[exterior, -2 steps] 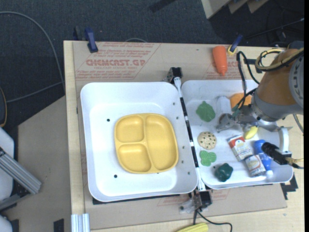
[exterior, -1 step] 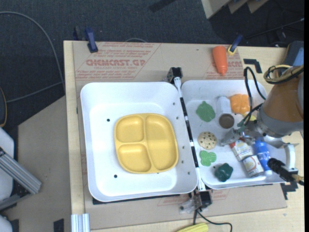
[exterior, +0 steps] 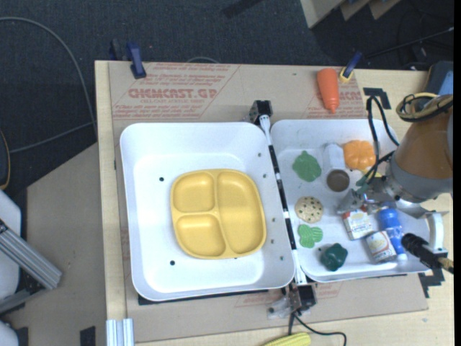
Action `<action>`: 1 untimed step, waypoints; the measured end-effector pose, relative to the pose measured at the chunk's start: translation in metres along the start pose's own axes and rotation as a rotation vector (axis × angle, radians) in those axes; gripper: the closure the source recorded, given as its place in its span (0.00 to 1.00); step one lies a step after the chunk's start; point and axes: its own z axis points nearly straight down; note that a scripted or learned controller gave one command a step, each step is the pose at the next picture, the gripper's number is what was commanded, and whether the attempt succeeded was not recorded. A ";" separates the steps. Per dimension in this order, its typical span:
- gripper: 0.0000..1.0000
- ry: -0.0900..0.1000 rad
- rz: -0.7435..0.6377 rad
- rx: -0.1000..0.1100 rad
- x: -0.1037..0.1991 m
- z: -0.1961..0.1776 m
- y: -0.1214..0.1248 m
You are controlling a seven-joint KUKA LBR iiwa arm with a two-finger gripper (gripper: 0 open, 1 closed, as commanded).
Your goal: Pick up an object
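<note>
Camera view: the jaws [exterior: 362,202] sit low in the right bin [exterior: 317,132] among crowded items near the blue bottle [exterior: 390,220]; their opening cannot be told. Clutter could cause a missed or double grasp.

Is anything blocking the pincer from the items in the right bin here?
Nothing visible does. The pincer is already low in the right bin, among a brown disc, an orange toy and a blue bottle. These crowd it closely, so a clean grasp of one looks awkward.
</note>
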 end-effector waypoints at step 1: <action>1.00 0.000 -0.004 0.000 0.102 -0.091 0.021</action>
